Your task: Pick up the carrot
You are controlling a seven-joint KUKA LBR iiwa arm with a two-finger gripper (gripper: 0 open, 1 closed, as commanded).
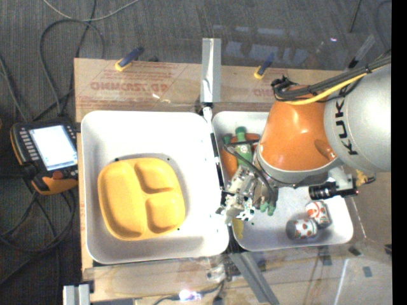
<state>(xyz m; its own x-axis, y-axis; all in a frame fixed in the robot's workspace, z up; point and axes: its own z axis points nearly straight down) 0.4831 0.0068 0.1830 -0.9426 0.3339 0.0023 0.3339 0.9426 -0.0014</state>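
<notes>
The carrot (229,159) is an orange stick with a green top (240,134), lying along the left wall of the right bin (337,234); the arm's orange band covers part of it. My gripper (244,199) hangs low over the right bin's left side, just below the carrot's lower end, near the wall between the bins. Its fingers are lost in the clutter of the wrist parts.
A yellow divided plate (141,197) lies in the left bin (108,132). A small round grey and orange toy (310,222) sits in the right bin's lower right. The big arm (331,132) covers the right bin's upper part. A teach pendant (48,148) rests left of the bench.
</notes>
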